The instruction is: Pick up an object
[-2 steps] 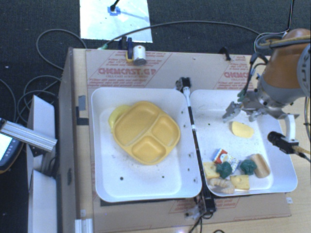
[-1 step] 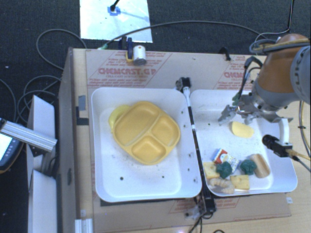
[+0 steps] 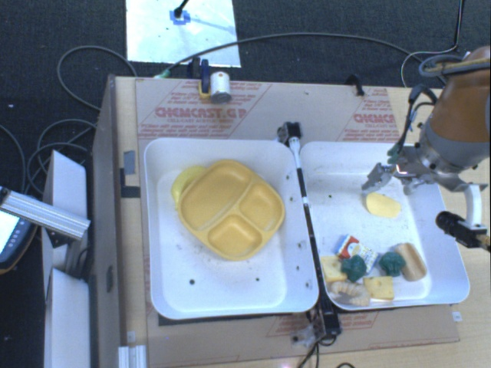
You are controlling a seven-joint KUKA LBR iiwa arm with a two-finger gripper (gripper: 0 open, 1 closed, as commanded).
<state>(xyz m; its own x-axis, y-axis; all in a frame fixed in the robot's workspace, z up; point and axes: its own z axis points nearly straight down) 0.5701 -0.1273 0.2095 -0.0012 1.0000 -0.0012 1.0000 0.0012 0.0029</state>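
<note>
A: What is laid out, and which step is judged to be in hand?

B: A yellow divided tray (image 3: 230, 209) is seen in the left bin (image 3: 165, 282). In the right bin (image 3: 454, 286) the gripper (image 3: 393, 176) is held just above a flat yellow piece (image 3: 383, 205); the approach seems under way

A: And the jaws?

B: They are spread open, nothing between them. A straight descent onto the piece is called for, then closing

From my remote seat, the arm (image 3: 460, 121) is cut off by the right edge. The divided yellow plate (image 3: 232, 208) hides most of a second yellow item (image 3: 184, 181) beneath its left side. The small toys (image 3: 372, 271) heaped in the right bin (image 3: 445, 290) overlap, and the packet's (image 3: 349, 246) print is too small to read.
</note>
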